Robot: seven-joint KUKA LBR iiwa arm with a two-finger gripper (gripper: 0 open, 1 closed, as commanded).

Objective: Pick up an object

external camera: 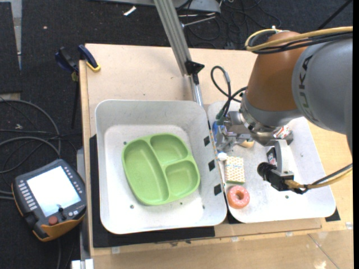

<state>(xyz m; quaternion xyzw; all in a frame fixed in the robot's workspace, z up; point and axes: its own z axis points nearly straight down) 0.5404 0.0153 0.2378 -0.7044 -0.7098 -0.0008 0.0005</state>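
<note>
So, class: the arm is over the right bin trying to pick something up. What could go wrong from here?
1. The pink donut and the speckled sponge lie nearly touching, so a grasp might nudge or catch both.
2. Both sit close to the right bin's wall, which could block a finger.

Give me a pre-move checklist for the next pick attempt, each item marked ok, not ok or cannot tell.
1. Targets present in the right bin: ok; a pink donut and a speckled sponge block lie near its left wall.
2. Donut and sponge block apart from each other: ok, a small gap shows.
3. Pincer above the right bin: ok, it sits by the bin's upper left corner.
4. Pincer open or shut: cannot tell; the wrist hides it.
5. Anything held already: cannot tell.
6. Green divided plate lying flat in the left bin: ok.
</note>
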